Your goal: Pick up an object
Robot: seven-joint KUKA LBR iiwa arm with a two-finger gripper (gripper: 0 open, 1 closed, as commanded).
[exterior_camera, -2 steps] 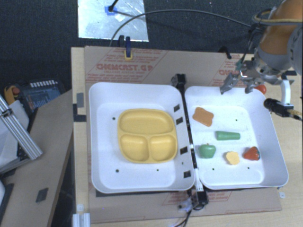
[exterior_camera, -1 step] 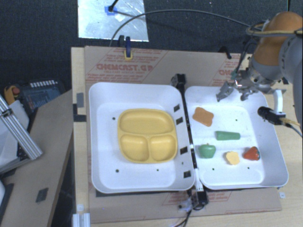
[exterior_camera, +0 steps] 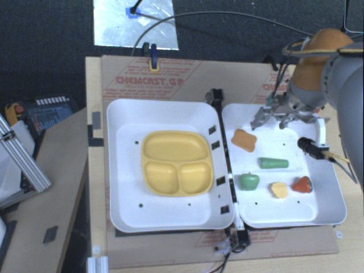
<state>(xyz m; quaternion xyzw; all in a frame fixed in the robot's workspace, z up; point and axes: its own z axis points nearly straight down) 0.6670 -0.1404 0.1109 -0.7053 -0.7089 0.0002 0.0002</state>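
Observation:
The right bin (exterior_camera: 327, 209) holds several small items: an orange flat piece (exterior_camera: 244, 140), a green cylinder (exterior_camera: 273, 163), a green round piece (exterior_camera: 248, 181), a yellow chunk (exterior_camera: 278, 190) and a red piece (exterior_camera: 302, 185). My gripper (exterior_camera: 268, 123) hangs over the far part of the right bin, up and to the right of the orange piece. It is open, its fingers are spread, and nothing sits between them. It touches none of the items.
A yellow divided tray (exterior_camera: 173, 162) lies in the middle of the left bin (exterior_camera: 122, 209). A black ridge with clips (exterior_camera: 223, 158) separates the two bins. The grey arm with its orange band (exterior_camera: 318, 50) comes in from the upper right.

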